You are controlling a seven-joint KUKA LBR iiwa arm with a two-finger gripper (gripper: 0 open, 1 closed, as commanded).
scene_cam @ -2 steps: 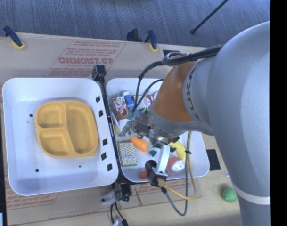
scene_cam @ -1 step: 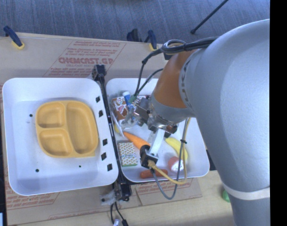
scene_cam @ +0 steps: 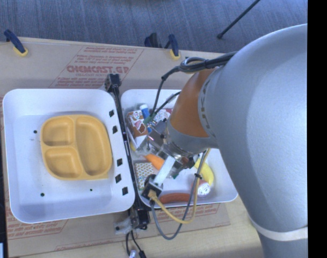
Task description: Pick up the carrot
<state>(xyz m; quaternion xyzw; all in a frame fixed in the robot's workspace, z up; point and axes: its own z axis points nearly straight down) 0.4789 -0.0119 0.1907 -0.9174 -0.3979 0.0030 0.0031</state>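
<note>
Nearest, a smooth red sausage (scene_cam: 171,198) and a curved yellow banana (scene_cam: 206,172) lie in the right bin (scene_cam: 225,193). Just behind, the carrot (scene_cam: 153,159) — orange and pointed — peeks out beside the gripper (scene_cam: 167,153), which hangs low over it, likely to grab it. Open or closed — it cannot be told. Farther back lies a shiny packet (scene_cam: 135,123).

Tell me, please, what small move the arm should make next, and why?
Probably nudge the gripper slightly leftward in the view: the carrot lies in the right bin, peeking out just left of it, so the gripper seems not centred over the carrot.
</note>
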